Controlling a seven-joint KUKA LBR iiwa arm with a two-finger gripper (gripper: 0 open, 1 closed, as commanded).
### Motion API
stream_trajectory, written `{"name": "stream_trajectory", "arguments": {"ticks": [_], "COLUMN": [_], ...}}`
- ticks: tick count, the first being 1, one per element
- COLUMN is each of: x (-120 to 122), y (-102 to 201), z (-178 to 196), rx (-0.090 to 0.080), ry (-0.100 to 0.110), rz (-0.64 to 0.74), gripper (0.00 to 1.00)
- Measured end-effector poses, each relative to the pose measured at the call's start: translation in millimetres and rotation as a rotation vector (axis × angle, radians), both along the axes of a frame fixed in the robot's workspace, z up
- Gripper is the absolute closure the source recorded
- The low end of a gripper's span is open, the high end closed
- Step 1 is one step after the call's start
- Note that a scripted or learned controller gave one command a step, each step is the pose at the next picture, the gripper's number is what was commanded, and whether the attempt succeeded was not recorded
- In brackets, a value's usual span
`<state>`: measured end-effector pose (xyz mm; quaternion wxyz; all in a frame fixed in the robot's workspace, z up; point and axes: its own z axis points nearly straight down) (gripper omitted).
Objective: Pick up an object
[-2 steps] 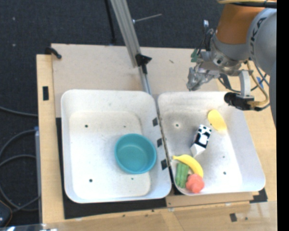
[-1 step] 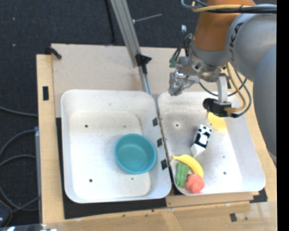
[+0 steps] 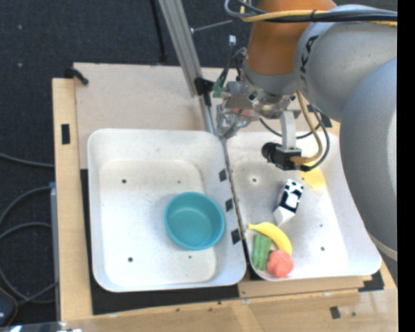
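Since the bins sit side by side, I'm reading this left to right from the gripper's position. The left shallow white plastic bin point(image 3: 117, 158) holds one thing: a round teal plastic bowl point(image 3: 194, 220), upright, well below and left of the gripper. It's a wide rim with nothing crowding it, but probably awkward for a two-finger pinch.

The gripper point(image 3: 225, 124) hangs at the far end of the divider between the bins, above the rim line, near nothing graspable. I can't tell how it's set; it's small and cluttered by cabling. Nothing visible in it.

The right shallow white plastic bin point(image 3: 346, 254) has the candidates, all below and right of the gripper:
- small black-and-white carton-shaped toy point(image 3: 288, 200), tilted, standing apart;
- yellow plastic banana point(image 3: 274, 235), green plastic vegetable point(image 3: 261, 250) and red-orange plastic fruit point(image 3: 280, 263), touching in a cluster against the near left corner wall.

My judgement: no pick started. The carton is the cleaner target; the corner cluster risks wall contact.
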<state>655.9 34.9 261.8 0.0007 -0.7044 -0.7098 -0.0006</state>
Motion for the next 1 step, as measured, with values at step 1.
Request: {"name": "stream_trajectory", "arguments": {"ticks": [1], "x": [0.6], "y": [51.3], "z": [0.3], "rx": [-0.001], "ry": [-0.001], "rz": [-0.001], "gripper": [1.00]}}
